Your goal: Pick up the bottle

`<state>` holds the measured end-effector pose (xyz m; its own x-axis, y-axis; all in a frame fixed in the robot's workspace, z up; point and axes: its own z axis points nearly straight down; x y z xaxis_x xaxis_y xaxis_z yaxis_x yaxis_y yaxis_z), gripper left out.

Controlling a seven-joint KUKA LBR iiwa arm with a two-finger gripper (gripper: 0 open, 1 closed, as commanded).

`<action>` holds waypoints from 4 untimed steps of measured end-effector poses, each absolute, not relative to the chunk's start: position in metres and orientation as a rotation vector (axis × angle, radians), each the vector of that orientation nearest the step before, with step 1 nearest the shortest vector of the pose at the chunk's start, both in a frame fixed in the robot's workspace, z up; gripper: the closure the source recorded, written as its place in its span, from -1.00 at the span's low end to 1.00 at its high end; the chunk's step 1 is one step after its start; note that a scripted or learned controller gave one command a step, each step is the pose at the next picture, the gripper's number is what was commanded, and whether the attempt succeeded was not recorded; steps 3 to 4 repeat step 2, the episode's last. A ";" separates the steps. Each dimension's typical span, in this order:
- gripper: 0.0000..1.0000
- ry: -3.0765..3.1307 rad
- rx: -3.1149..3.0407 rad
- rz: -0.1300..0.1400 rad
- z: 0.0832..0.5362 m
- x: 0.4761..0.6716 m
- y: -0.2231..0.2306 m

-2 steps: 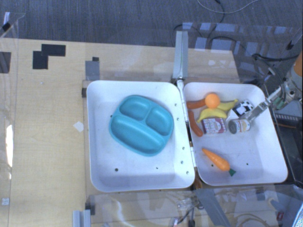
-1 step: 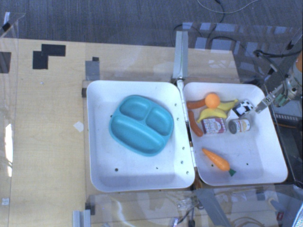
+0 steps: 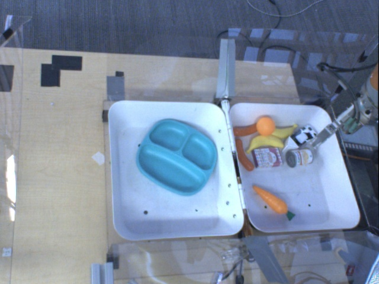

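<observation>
The bottle (image 3: 299,157) is small and greyish with a pale label. It lies on its side in the right bin (image 3: 320,209), toward the bin's right side. My gripper (image 3: 315,142) reaches in at a slant from the right edge, and its tip is just above and right of the bottle, close to it or touching it. I see nothing lifted off the bin floor.
Around the bottle lie a black-and-white toy (image 3: 303,135), a pink carton (image 3: 267,157), a banana (image 3: 273,138), an orange (image 3: 265,125), a sausage (image 3: 243,157) and a carrot (image 3: 270,199). The left bin (image 3: 124,212) holds a blue divided plate (image 3: 176,156).
</observation>
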<state>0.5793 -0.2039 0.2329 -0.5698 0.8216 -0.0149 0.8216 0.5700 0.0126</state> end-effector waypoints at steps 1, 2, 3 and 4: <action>1.00 2.761 1.438 0.010 0.246 0.582 -0.203; -1.00 2.761 1.438 0.010 0.245 0.582 -0.203; -1.00 2.761 1.438 0.010 0.245 0.582 -0.203; -1.00 2.761 1.438 0.010 0.245 0.582 -0.203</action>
